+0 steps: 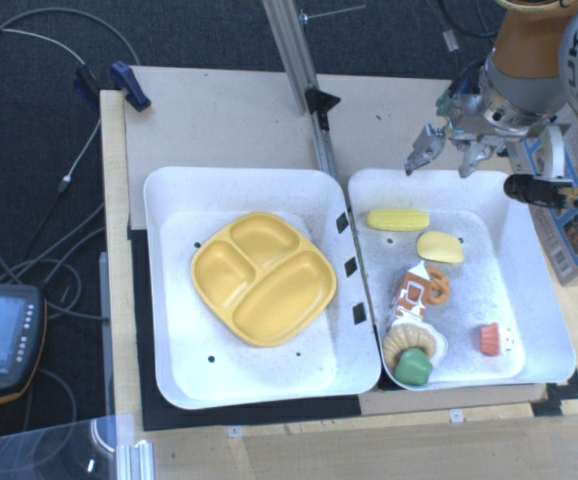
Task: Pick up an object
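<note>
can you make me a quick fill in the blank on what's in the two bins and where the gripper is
1. The yellow divided plate lies in the ____ bin.
2. The corn cob lies in the right bin, at the end nearest the ____.
3. The gripper hangs with its fingers ____ and nothing between them.
4. The plate has ____ compartments.

Missing words: left; gripper; open; three
</note>
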Action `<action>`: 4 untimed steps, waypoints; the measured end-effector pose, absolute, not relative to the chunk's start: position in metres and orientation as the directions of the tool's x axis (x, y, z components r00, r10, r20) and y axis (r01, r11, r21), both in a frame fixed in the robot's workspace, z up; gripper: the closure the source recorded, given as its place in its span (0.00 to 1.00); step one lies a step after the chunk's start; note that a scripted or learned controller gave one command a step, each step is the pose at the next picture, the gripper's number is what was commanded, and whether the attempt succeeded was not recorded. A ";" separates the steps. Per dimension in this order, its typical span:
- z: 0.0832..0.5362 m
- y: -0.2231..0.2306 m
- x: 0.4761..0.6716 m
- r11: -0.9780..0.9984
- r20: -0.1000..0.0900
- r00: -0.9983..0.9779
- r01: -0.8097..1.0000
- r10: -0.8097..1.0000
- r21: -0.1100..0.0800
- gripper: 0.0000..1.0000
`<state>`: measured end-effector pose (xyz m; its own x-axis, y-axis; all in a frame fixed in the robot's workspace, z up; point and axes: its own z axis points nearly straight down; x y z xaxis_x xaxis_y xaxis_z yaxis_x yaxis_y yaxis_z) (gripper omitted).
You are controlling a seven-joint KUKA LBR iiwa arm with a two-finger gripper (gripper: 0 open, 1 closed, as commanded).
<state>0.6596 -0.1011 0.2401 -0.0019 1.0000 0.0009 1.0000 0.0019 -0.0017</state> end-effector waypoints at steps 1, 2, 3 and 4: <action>0.240 -0.101 0.660 0.002 0.001 -0.002 1.000 1.000 -0.002 0.00; 0.183 -0.103 0.650 0.000 0.001 0.000 1.000 1.000 -0.008 0.00; 0.139 -0.098 0.651 0.001 0.001 -0.001 1.000 1.000 -0.007 0.00; 0.090 -0.097 0.650 0.000 0.001 0.000 1.000 1.000 -0.007 0.00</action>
<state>0.6497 -0.0970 0.0896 -0.0004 1.0000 0.0013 1.0000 0.0004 -0.0074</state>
